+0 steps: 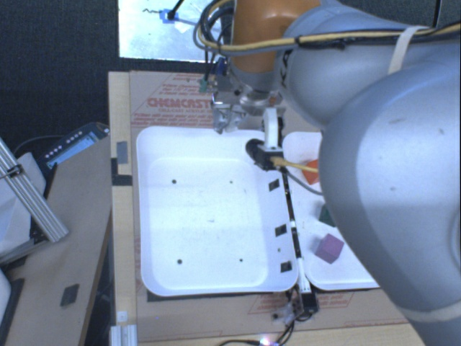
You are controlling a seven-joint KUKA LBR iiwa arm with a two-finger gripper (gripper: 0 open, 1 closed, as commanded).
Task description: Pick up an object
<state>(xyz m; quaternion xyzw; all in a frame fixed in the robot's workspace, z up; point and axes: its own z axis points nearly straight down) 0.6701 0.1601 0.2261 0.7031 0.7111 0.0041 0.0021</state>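
Observation:
My gripper [225,119] hangs over the far rim of the left white bin [209,215], near its back right corner. I see nothing held in it. In the right bin [338,276] a purple cube [329,248] lies near the front. An orange object [311,171] shows farther back, partly hidden by the arm. A dark green object [325,215] peeks out from under the arm between them. The grey arm covers most of the right bin.
A divider with black clips [288,222] runs between the two bins. Brown cardboard [169,96] lies under and behind the bins. To the left, off the bench, stand a metal rail [32,200] and a dark handheld device [72,144].

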